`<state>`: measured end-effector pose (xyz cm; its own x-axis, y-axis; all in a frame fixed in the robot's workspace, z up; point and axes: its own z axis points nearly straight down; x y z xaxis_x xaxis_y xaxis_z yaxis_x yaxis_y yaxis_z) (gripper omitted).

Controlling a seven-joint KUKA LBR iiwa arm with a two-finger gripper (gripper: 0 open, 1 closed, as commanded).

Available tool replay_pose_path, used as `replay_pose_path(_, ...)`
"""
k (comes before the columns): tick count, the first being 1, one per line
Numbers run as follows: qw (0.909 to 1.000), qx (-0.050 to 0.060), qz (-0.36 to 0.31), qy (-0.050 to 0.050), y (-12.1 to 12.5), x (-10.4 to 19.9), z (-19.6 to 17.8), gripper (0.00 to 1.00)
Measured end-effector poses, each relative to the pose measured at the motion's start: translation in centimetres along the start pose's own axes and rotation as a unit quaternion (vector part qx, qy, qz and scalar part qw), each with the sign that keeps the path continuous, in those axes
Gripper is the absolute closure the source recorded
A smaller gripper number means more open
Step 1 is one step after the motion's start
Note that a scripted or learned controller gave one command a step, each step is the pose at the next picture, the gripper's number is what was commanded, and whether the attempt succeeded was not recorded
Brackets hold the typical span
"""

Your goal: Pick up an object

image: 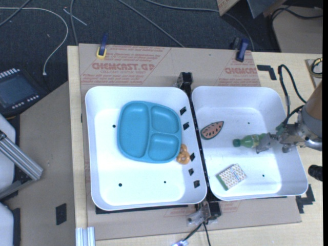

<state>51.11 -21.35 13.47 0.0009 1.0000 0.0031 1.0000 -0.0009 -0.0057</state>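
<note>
A small green bottle point(248, 141) lies on its side in the middle of the right bin point(266, 99). My gripper point(265, 145) reaches in from the right and sits low at the bottle's right end, overlapping it. A brown leaf-shaped piece point(211, 130) lies to the bottle's left, near the bin's left wall. Toward the front of the same bin rests a patterned square packet point(231, 176).
The left bin point(102, 152) holds a blue divided plate point(149, 131), with a small orange-brown object point(183, 156) at the plate's right edge. The grey arm point(311, 124) crosses the right bin's right rim. Cables and a cardboard sheet lie behind the bins.
</note>
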Motion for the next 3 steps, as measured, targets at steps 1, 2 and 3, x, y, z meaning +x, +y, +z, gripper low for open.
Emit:
replay_pose_path(1, 1.0, -0.003, 0.0, -0.001, 0.2, 0.0, -1.4, 1.0)
replay_pose_path(2, 1.0, -0.006, 0.0, -0.003, -0.1, -0.8, -7.5, 1.0)
replay_pose_path(3, 1.0, -0.005, -0.001, -0.002, 0.0, -0.8, -9.7, 1.0)
